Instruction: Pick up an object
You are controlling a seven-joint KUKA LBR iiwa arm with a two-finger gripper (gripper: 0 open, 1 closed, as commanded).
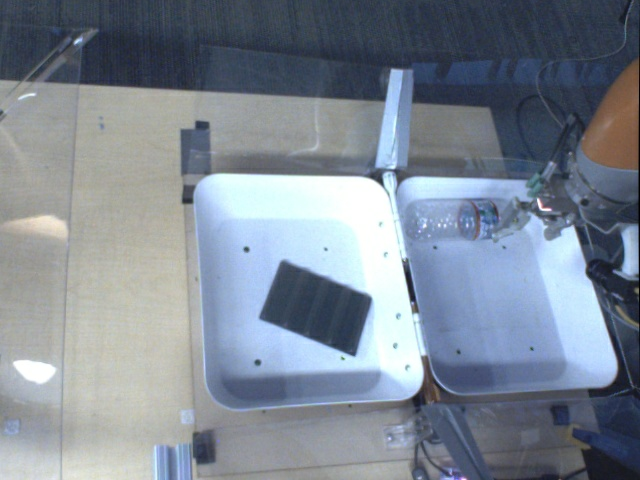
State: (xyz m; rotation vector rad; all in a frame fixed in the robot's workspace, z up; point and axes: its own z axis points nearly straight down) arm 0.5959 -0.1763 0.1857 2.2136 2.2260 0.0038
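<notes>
Nearest me lies a dark pad (pixel 316 308), while the bottle (pixel 455 220) lies crosswise just left of the gripper (pixel 522 216).

bench (pixel 110 268): pale wood, under both bins
divider post (pixel 394 120): grey, at 12 o'clock between bins
floor (pixel 250 8): dark carpet

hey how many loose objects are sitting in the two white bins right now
2: a dark ribbed rectangular pad in the left bin, and a clear plastic bottle lying at the right bin's far edge.
</notes>
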